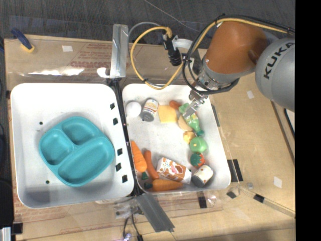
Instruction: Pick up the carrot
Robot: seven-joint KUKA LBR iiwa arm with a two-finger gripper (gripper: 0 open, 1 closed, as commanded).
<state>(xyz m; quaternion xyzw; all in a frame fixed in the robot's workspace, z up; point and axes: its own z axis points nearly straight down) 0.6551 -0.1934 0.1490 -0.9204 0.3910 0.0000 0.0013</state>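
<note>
The carrot (137,157) lies in the lower left part of the right bin (165,129), close along the bin's left wall, with its thin end pointing up toward the middle of the frame. Just beside it, on its right, lies a second orange carrot-like piece (150,165), and a third orange piece (167,185) lies along the bottom wall of the same bin. Near them, a small carton (173,169) with a red and white print rests tilted, and to its right stands a small white cup-like object (203,174). Higher in this bin, along the right wall, there are a green round fruit (198,144), a yellow wedge (168,114), a small grey can (149,109) and a white ball (133,109). The gripper (193,104) is in the upper right part of the right bin, over a green and pale item there, well apart from the carrot; whether it is wide or narrow I cannot tell. The grey arm (235,49) with its orange band comes in from the upper right of the frame, with yellow and black cables (150,39) looping beside it. The left bin (30,109) holds a teal divided plate (76,149) in its middle.
</note>
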